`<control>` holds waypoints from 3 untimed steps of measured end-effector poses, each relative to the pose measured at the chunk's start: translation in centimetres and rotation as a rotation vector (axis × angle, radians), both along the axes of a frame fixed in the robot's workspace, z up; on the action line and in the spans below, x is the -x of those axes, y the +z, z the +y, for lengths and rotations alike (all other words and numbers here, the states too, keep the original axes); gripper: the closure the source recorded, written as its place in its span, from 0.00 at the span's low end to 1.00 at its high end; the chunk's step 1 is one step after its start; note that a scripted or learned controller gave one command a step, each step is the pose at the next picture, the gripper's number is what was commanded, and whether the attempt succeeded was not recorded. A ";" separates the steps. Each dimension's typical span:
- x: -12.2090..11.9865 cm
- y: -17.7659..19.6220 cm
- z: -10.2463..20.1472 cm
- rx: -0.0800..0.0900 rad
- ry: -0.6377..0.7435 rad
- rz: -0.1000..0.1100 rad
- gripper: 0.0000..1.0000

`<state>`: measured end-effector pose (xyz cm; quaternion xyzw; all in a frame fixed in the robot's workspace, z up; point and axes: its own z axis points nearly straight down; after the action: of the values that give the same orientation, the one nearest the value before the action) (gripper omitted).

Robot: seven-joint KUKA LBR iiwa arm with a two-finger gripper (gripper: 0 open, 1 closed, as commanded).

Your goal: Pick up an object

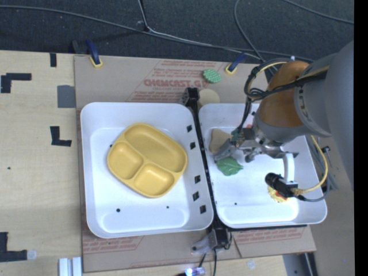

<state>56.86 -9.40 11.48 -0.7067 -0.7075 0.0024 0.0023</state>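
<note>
Hovering my pincer just above the green leaf-shaped object in the right bin; finger state cannot be told. Nothing lifted yet: grasp and raise remain.

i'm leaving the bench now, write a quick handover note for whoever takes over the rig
Gripper: low in the right white bin, beside the flat green leaf-shaped piece; whether the fingers are open or shut cannot be told, and nothing is seen held.
Things: green piece and a pale beige piece lie at the right bin's left side; the yellow three-compartment plastic plate sits in the left white bin.
Done: nothing visibly lifted.
Left: grasp and lift one object.
</note>
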 end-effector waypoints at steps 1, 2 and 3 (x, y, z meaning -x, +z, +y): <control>-0.1 1.3 0.1 -0.001 0.002 -0.004 1.00; -0.7 5.9 -0.4 0.000 0.000 -0.010 1.00; -0.2 12.1 -0.3 0.000 0.000 -0.011 1.00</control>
<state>57.09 -9.70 23.53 -0.7066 -0.7076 -0.0014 -0.0017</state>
